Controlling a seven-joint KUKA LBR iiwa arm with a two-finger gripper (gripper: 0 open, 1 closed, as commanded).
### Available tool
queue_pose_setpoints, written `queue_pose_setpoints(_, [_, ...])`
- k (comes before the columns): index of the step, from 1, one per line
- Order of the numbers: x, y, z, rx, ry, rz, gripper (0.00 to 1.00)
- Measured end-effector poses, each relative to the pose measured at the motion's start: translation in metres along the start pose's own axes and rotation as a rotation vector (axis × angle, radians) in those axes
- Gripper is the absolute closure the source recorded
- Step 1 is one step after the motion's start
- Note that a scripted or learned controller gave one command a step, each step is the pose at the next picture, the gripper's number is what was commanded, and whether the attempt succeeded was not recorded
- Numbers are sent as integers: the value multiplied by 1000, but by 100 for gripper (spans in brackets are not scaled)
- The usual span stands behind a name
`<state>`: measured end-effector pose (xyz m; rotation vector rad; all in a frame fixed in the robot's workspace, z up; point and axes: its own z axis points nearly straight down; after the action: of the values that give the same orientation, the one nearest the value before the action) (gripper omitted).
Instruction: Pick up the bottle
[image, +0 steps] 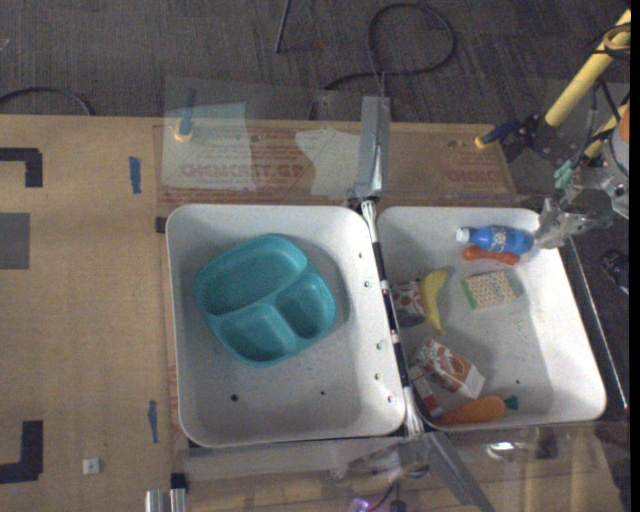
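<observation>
A small blue bottle (499, 240) with a white cap lies on its side near the back of the right bin (560, 345), cap pointing left. An orange-red piece lies just in front of it. My gripper (556, 226) hangs at the bin's back right corner, just right of the bottle's base and close to it. Nothing is visibly held between its fingers.
The right bin also holds a banana (434, 297), a small patterned box (489, 289), a red-and-white carton (448, 366), a small packet (406, 299) and a carrot (477, 409). A teal divided plate (264, 297) sits in the left bin (200, 400).
</observation>
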<state>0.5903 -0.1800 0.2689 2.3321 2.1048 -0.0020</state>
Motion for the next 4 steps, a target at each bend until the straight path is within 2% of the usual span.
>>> queue_pose_setpoints(1, [0,1,-10,-1,-2,0,100])
queue_pose_setpoints(2, [60,32,79,3,1,252,100])
queue_pose_setpoints(3, [5,-13,6,-1,0,215,100])
queue_pose_setpoints(4, [-1,-98,20,5,2,493,100])
